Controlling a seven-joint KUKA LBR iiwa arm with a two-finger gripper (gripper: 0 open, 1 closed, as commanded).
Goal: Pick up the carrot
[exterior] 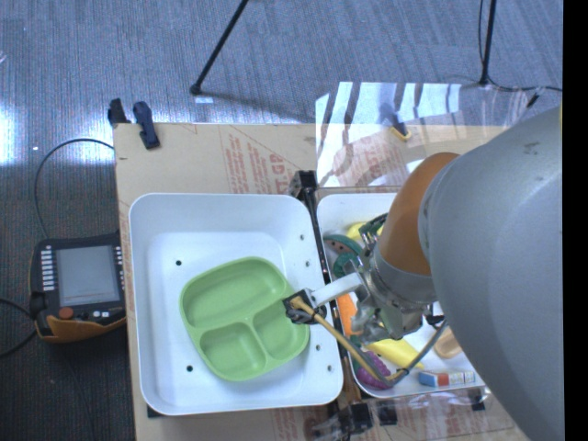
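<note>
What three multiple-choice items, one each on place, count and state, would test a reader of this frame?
1. Where does the green plate lie?
A. In the left bin
B. In the right bin
C. On the floor

2. How many compartments does the plate have?
A. Two
B. Three
C. Five

3. Where is the arm?
A. Over the left bin's far corner
B. Away from the bench
C. Over the right bin

Key: 1 A, the plate rests on the left bin's floor. 2 B, one large and two smaller sections show. 3 C, the arm covers most of the right bin, with a carrot beside its wrist.
</note>
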